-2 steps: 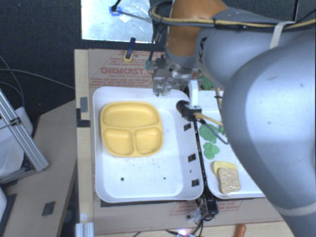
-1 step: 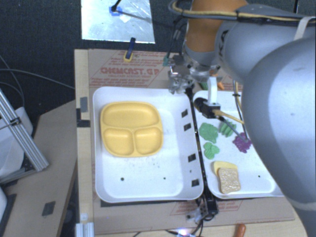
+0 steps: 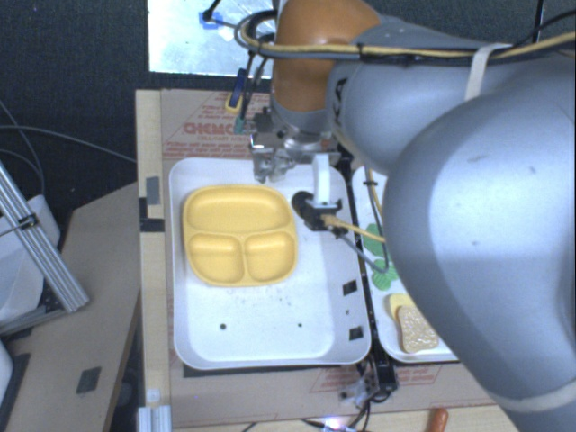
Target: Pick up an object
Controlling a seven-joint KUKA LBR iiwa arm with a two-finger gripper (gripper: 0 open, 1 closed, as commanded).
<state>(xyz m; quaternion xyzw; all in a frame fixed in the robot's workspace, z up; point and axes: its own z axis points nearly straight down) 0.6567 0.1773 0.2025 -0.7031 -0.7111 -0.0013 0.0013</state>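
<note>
A yellow divided plate (image 3: 240, 233) with three compartments lies in the left white bin (image 3: 270, 340), toward its far side. My gripper (image 3: 270, 167) hangs over the bin's far edge, just beyond the plate's far rim. Nothing shows between its tips. In the right bin (image 3: 396, 345), mostly hidden under my arm, lie a tan bread-like piece (image 3: 416, 327) and a green object (image 3: 387, 271).
My large grey arm covers most of the right bin and the right of the view. A cardboard sheet (image 3: 193, 124) lies under both bins. A metal frame (image 3: 36, 250) stands at the left beyond the bench.
</note>
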